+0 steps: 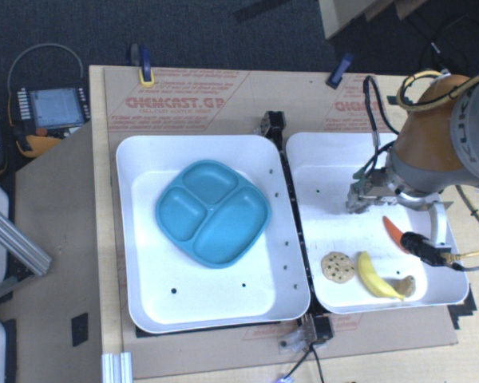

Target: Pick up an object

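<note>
Now | metal two-finger gripper (366, 199) low in the right white bin (323, 166), can't tell its grip | yellow banana (377, 278) by round cookie (337, 267) at front | orange carrot (393, 229) close | blue split plate (214, 212) in left white bin (144, 294)

Bench (104, 214) bearing two bins (136, 294)

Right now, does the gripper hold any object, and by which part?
It cannot be told: the gripper sits low in the right bin, apart from the cookie, banana and carrot.
</note>
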